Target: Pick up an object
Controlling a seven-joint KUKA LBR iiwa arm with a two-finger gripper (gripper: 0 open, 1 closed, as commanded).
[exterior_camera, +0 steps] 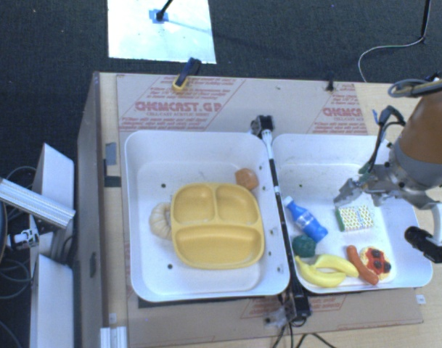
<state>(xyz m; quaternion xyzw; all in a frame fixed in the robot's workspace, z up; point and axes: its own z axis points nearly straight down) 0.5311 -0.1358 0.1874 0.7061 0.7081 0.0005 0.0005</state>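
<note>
Yellow plastic dominates the left bin [141,194]: a three-compartment tray [217,225] lies at its centre, with a pale ruffled object [160,220] touching the tray at nine o'clock and a small tan, bun-like piece [246,178] just off its one o'clock corner. In the right bin [315,169], a blue bottle with a white cap [305,220] lies tilted near the dividing wall. A dark green lump [304,246] sits just beside it at six o'clock, and a yellow banana [324,270] lies below that. At three o'clock from the banana lie a red sausage [361,264] and a small pizza slice [378,260], touching. A white block with green and yellow dots [355,217] lies at twelve o'clock from the sausage. The grey arm with its orange band [427,133] reaches over the right bin, and the gripper [366,191] hangs just above the dotted block; whether its jaws are apart or together cannot be told. Both bins rest on the desk [206,104].
</note>
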